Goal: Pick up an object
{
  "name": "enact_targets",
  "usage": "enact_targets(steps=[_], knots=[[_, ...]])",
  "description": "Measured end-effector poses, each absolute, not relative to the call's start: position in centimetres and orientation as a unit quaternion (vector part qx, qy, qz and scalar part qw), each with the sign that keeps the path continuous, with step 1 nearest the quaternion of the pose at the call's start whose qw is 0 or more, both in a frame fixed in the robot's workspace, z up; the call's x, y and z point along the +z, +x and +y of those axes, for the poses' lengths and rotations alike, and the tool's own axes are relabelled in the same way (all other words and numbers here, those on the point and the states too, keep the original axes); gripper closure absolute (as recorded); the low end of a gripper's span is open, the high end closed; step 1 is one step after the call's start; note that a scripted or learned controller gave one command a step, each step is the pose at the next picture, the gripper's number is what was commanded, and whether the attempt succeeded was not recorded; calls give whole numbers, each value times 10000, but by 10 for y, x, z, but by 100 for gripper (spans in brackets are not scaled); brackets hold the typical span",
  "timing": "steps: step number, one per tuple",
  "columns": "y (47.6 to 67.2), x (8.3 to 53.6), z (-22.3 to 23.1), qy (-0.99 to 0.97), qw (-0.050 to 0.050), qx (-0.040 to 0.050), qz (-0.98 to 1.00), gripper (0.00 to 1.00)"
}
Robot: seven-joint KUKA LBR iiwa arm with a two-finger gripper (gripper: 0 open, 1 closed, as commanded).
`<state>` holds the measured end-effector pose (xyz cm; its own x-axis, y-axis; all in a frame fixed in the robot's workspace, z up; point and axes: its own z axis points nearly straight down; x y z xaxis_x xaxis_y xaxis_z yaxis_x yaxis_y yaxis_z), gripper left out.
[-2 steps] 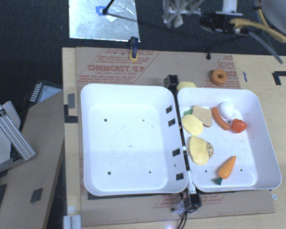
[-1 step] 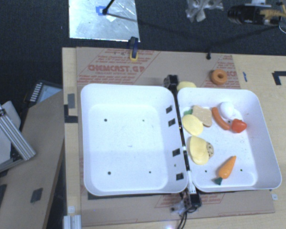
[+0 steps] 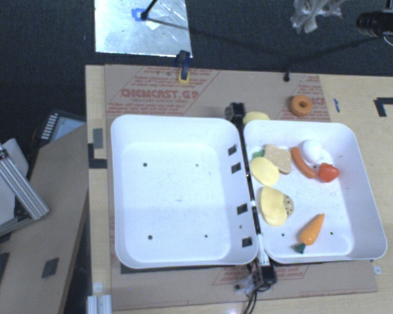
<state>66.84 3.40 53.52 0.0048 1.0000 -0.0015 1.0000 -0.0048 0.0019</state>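
The right bin (image 3: 363, 205) holds several toy foods: an orange carrot (image 3: 312, 230) near the front, two pale yellow pieces (image 3: 264, 171) (image 3: 273, 206) by its left wall, a tan slice (image 3: 278, 157), an orange sausage (image 3: 302, 164), a white egg (image 3: 311, 150) and a red piece (image 3: 327, 172). My gripper (image 3: 312, 10) hangs high at the top right, well beyond the bins' far edge and far from every object.
The left bin (image 3: 173, 191) lies beside the right one. A brown doughnut (image 3: 301, 105) and a yellow piece (image 3: 255, 118) rest on the bench behind the right bin. A silver sheet (image 3: 143, 18) lies on the floor at the back left.
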Motion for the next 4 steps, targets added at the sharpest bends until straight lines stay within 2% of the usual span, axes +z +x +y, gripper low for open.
enact_targets(steps=[3,4], knots=[[668,535,-168,7089,23,1,7053,100],[668,535,-209,7080,23,3,7062,100]])
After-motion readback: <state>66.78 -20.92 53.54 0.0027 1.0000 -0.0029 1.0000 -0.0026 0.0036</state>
